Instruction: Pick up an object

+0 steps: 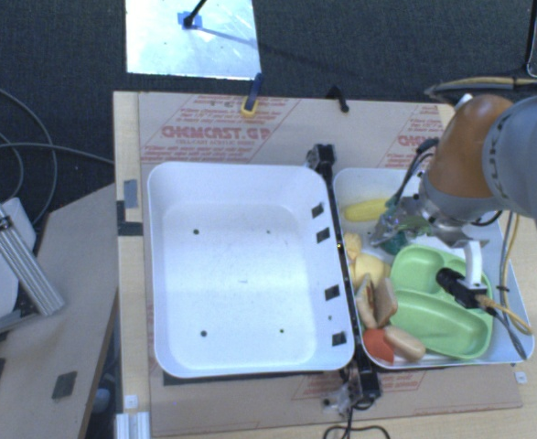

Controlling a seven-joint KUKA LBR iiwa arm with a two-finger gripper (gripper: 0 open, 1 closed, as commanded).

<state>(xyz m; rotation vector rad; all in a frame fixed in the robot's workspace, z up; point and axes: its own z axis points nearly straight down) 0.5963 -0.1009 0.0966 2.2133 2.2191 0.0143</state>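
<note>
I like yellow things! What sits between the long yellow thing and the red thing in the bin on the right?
In the camera view, pale yellow pieces and brown bread-like slices.

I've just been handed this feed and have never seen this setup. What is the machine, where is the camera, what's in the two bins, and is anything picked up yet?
The one camera sits above the bench, looking down at a slant. The grey arm with the orange band reaches in from the right; its gripper is down in the right bin, near the far end. I cannot tell whether it is open or shut, or holding anything. That bin holds a green tray, a yellow banana-like piece and a small pile of toy food along its left side. The left bin is the big white one beside it.
</note>
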